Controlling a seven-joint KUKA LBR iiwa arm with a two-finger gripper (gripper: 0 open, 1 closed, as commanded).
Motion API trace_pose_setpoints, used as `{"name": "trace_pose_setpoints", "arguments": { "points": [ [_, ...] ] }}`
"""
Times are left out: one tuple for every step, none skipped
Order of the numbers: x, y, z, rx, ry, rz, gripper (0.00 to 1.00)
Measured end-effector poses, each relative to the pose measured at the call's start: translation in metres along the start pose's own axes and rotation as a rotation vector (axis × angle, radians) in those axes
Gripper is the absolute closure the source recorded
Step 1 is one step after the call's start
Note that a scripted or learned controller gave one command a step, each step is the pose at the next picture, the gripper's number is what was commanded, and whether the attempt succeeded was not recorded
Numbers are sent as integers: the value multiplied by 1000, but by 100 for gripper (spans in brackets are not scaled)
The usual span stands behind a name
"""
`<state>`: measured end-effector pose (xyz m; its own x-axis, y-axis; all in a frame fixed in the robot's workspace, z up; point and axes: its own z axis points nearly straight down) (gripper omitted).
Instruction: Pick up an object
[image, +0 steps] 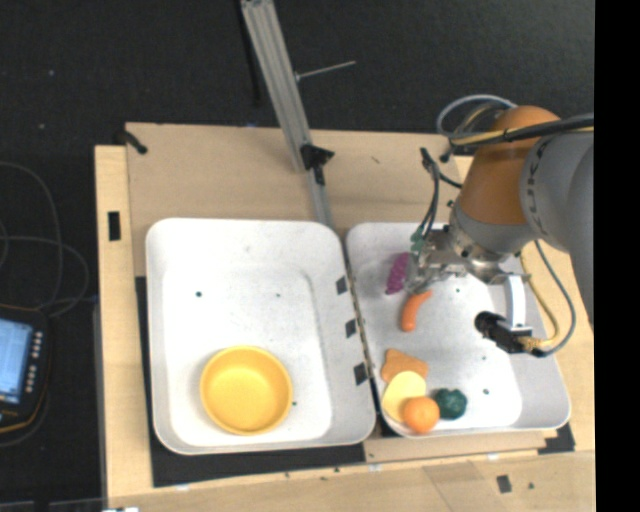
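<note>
Two white bins lie side by side: the left bin, well away from the gripper, holds a yellow bowl, and the right bin lies under the grey arm. That arm reaches in from the right, its orange band above the wrist, and bends down so that the gripper hangs over the upper part of the right bin. Whether the gripper is released or clenched cannot be told. Just beside it, on the side away from the arm, lies a small purple object. Just below it lies an orange carrot-shaped object, its long axis tilted slightly from vertical in the picture, upper end toward the gripper. This is judged the likeliest target, needing a short descent. Farther below cluster a pale yellow piece, an orange ball and a dark green object.
</note>
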<state>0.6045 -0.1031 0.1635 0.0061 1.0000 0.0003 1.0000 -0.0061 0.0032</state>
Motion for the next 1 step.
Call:
{"name": "trace_pose_setpoints", "arguments": {
  "points": [
    [3,4,-44,-3,-1,-9,100]
  ]
}}
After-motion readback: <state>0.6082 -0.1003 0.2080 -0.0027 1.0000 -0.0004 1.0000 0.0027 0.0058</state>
